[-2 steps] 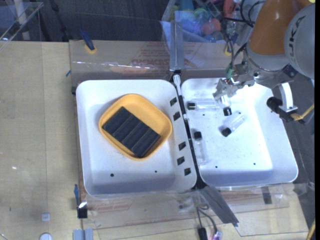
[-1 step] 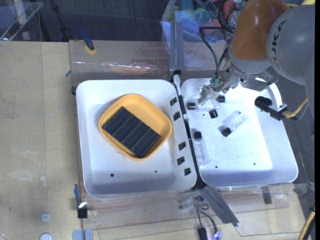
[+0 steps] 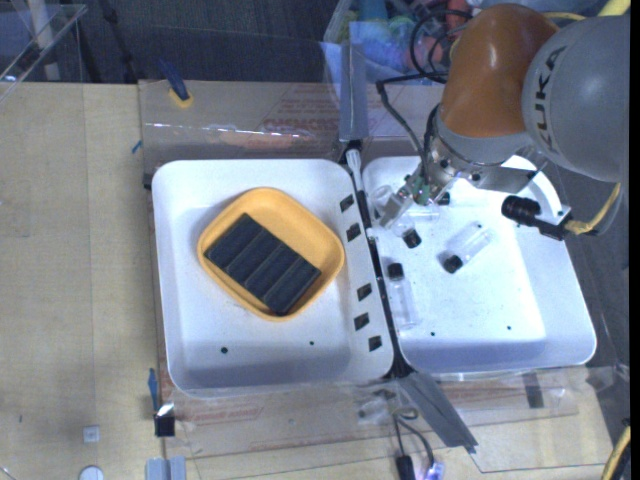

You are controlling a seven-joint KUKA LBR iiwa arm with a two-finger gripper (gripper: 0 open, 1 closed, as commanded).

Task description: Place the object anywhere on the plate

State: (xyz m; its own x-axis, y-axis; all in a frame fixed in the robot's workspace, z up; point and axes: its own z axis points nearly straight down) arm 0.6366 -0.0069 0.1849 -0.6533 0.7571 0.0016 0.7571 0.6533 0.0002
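Right bin [image 3: 560, 338] floor lies open (tool [image 3: 418, 192] near divider [image 3: 372, 268]).

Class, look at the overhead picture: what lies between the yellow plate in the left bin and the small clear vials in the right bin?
In the camera view, the raised divider where the two bins meet, bearing small black marks, lies between the yellow plate and the clear vials.

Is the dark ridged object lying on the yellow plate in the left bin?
Yes, the dark ridged object lies flat on the yellow plate, which sits in the left bin.
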